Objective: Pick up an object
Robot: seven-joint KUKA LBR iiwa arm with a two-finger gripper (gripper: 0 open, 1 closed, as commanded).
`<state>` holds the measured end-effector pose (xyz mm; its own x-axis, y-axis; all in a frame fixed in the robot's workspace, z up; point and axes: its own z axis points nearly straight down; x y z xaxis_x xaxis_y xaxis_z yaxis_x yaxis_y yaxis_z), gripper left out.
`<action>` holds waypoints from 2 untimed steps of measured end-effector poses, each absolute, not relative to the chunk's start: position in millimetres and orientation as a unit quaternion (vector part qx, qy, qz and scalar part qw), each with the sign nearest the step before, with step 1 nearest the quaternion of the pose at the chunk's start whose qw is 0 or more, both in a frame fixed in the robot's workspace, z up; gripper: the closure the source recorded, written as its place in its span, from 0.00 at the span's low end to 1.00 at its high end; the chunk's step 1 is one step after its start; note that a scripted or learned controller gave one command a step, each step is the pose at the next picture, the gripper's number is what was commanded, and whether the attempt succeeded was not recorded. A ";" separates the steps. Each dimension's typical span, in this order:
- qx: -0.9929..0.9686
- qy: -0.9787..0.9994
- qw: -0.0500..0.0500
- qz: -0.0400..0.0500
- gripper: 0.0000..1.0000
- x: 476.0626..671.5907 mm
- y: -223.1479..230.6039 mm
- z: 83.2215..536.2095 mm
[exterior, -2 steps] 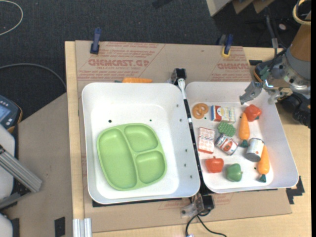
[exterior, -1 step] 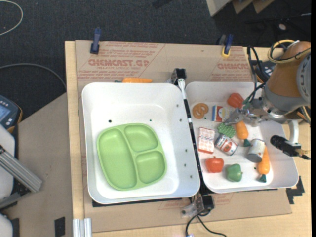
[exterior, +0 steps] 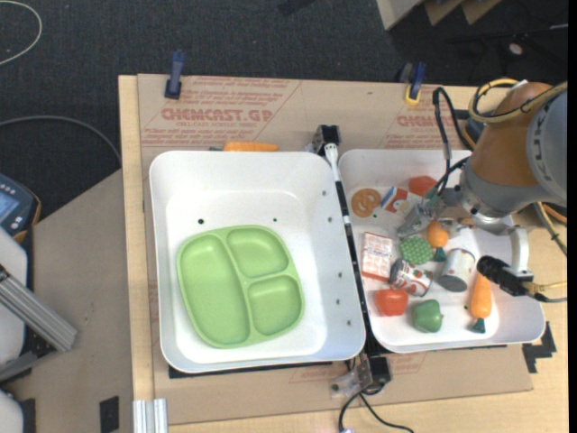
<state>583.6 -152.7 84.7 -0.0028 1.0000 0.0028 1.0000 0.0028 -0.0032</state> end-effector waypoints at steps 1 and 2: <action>-0.707 -0.707 0.000 0.000 1.00 584.4 -155.2 95.5; -0.703 -0.711 -0.004 -0.005 1.00 611.0 -64.5 191.5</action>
<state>611.0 -64.5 191.5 -0.0104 0.9999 0.0023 0.9999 0.0104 0.0123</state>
